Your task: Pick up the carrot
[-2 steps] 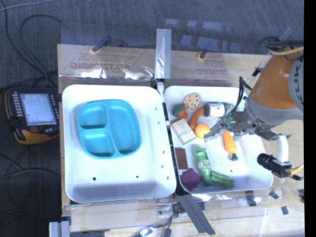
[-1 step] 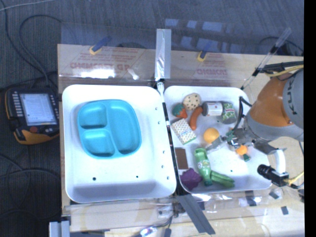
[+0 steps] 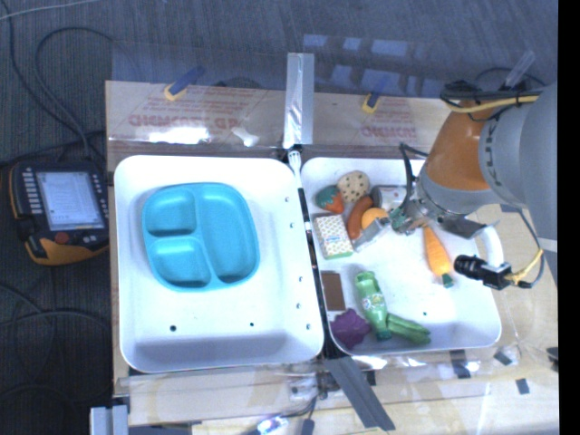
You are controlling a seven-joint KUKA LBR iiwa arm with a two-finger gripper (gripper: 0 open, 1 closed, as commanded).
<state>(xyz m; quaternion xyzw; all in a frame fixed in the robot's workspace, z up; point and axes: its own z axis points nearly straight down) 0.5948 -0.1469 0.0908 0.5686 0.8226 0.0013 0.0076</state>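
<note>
Carrot: one orange tapered plastic carrot (image 3: pixel 437 251) with a green tip lies in the right shallow white bin (image 3: pixel 471 333), near its right wall, just right of the jaws.
Bins: two; the left shallow white bin (image 3: pixel 181 324) holds one blue three-compartment plastic tray (image 3: pixel 199 234).
Other items, right bin: one speckled cookie (image 3: pixel 354 185), one round orange fruit (image 3: pixel 372 217), one small patterned box (image 3: pixel 333 236), one brown block (image 3: pixel 333 289), one green bottle-shaped toy (image 3: pixel 372 304), one purple toy (image 3: pixel 350 327).
Arm: the grey arm with orange band (image 3: pixel 462 157) reaches in from the right, wrist bent down-left over the right bin.
Jaws: the gripper (image 3: pixel 385 225) is low beside the orange fruit; how wide, I cannot tell.
Bench: one handheld pendant (image 3: pixel 59 211) lies at the left.
</note>
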